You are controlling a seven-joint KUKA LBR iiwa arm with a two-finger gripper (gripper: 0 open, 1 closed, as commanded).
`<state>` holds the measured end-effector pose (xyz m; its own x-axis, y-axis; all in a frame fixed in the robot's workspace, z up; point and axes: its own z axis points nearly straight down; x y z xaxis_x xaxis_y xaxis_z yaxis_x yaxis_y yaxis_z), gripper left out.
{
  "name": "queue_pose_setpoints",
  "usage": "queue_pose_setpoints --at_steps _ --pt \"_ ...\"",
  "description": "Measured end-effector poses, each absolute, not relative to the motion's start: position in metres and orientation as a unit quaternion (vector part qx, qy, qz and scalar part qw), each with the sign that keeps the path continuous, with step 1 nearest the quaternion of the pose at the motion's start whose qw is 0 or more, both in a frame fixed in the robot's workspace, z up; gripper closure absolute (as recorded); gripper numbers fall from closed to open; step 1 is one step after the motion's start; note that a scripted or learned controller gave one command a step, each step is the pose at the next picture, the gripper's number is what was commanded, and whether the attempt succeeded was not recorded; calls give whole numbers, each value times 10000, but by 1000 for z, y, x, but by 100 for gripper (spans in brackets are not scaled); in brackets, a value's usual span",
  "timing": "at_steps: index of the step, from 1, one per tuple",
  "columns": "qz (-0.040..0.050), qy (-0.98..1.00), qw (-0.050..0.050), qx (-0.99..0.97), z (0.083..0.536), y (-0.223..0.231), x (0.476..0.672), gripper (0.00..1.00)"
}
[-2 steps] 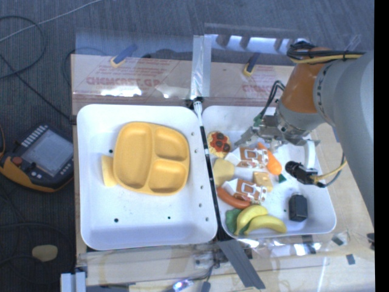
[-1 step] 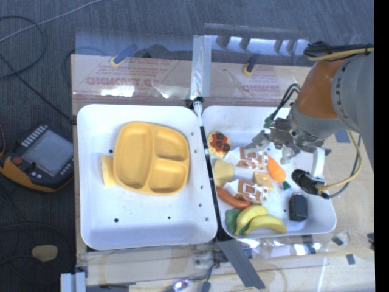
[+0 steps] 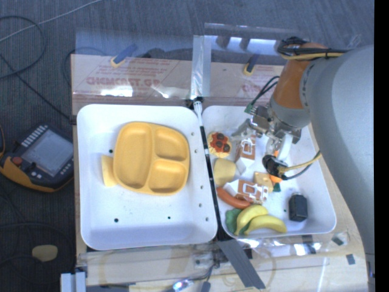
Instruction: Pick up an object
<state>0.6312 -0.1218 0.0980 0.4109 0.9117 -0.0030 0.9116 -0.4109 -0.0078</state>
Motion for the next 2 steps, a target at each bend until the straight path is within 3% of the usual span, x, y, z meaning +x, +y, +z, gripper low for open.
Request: queue_pose_setpoints --at_steps 1,2 --pt "73 -5434 34 -8394 103 -122 630 100" --pt "35 -5939 11 -8045 275 -67 623 100"
